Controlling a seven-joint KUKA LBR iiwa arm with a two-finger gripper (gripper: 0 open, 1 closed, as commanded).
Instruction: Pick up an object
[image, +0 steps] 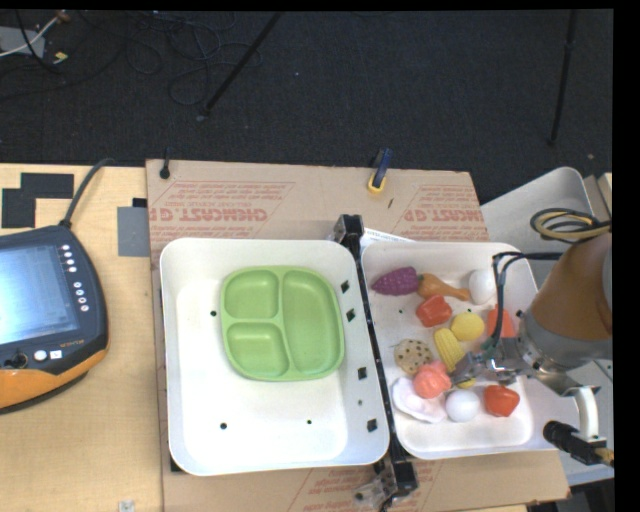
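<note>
The hand (487, 366) sits low among toy food crowding the right bin (520, 432); its opening cannot be told. Yellow corn (449, 347) lies just beside it, likely the target.

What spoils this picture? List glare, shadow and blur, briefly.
Camera view: even overhead light, with soft shadows; the white bins look bright but keep their detail; the floor behind falls to near black; the gripper among the toy food looks smeared and hard to read; the handheld screen shows pale glare.

a grey arm (560, 345) with a broad orange band (583, 290), black cable looped above, small dark metal claw (480, 368).
</note>
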